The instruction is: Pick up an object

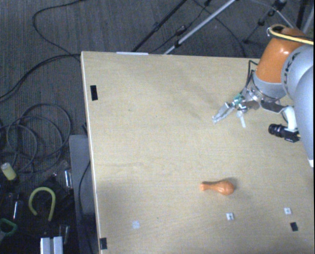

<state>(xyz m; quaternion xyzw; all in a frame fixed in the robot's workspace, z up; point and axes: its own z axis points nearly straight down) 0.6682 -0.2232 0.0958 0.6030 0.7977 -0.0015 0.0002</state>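
Clearly, in the camera view the gripper (230, 113) hangs over the bare tan board (146, 142), at the upper right, with the grey arm (300, 89) and its orange band (276, 60) behind it. Its two thin fingers (221, 115) are spread apart and nothing lies between them. The thing to pick up, a small orange object (218, 187) with a round end and a narrow neck, lies flat on the board, well apart from the gripper and nearer to the bottom edge. It lies with the neck pointing left.

I judge that the step in hand is the approach. To do it well, the gripper should come over the round end, turn so that the fingers stand across the body, and go down low before closing, because the smooth shape may slip or roll away.
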